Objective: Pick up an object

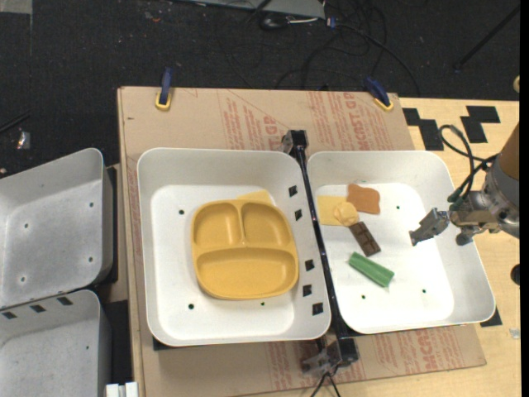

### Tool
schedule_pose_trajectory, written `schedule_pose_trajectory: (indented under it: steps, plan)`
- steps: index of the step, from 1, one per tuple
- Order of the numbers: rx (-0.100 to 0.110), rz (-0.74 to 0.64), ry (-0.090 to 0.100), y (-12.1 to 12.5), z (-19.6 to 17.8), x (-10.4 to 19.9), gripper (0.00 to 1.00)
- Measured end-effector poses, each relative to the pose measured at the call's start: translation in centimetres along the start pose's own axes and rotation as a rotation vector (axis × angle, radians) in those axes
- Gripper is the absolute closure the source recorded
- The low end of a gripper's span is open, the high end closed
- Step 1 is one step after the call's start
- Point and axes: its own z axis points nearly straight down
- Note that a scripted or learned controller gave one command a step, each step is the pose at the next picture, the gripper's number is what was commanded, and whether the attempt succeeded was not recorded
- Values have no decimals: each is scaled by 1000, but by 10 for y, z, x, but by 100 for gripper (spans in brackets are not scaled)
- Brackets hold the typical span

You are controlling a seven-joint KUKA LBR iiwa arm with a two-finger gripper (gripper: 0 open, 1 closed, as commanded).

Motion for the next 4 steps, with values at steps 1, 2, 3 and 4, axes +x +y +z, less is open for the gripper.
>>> schedule_pose_trajectory:
  steps: [1,2,3,4]
  plan:
    - [-10,-3,-2,2,-5,0,0]
    - [-6,0,-2,1,39,-4,0]
    - [-5,0,0,-9,92,-3,0]
    - [-8,0,-1,-9,145,-2,0]
